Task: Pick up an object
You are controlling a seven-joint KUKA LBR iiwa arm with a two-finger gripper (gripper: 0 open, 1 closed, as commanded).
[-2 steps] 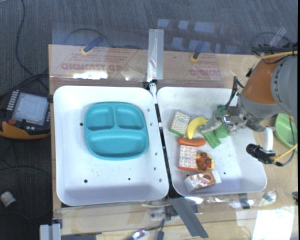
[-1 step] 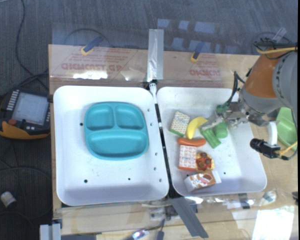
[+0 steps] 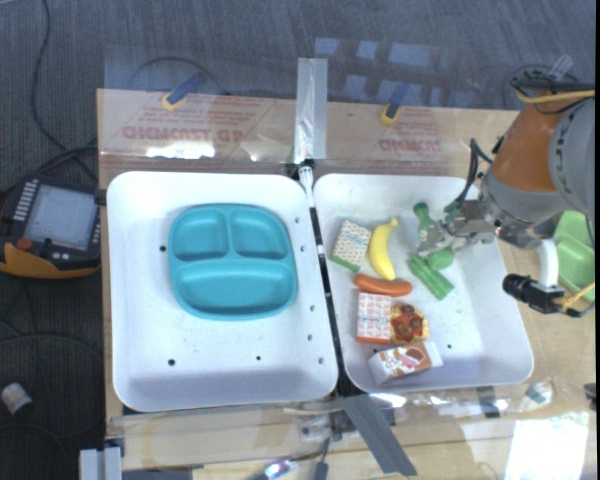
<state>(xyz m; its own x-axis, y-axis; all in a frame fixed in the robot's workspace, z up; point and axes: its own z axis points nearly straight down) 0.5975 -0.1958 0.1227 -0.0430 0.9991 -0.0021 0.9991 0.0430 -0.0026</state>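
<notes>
The right bin holds several small items. A yellow banana lies beside a green-and-white checkered packet. Below them are an orange-red sausage, a red printed packet and a small carton. A green oblong piece lies right of the banana, and a smaller green piece sits above it. My gripper reaches in from the right and hangs between these two green pieces, close over them. Whether it touches either is unclear.
The left bin carries a blue divided plate. A ridge separates the two bins. The arm's grey and orange body covers the right bin's far right corner.
</notes>
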